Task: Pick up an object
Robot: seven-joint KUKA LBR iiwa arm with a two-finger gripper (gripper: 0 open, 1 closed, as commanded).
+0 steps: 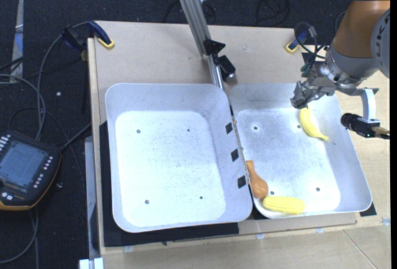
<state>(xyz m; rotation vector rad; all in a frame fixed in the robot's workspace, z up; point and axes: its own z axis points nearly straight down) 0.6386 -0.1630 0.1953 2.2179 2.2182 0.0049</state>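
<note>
Hovering at the far end of the right bin [347,196], hand [302,98] just above the upper tip of the banana [312,124] — apparently touching or nearly so. Best centred over the banana's middle, lowered squarely, closed across the narrow width — not at the tip, likely to slip. Hard to make out: whether the hand is open or closed, cannot tell. Also near the front rim: an orange-brown piece [256,182] and a yellow corn-like object [284,204], details blurred.
</note>
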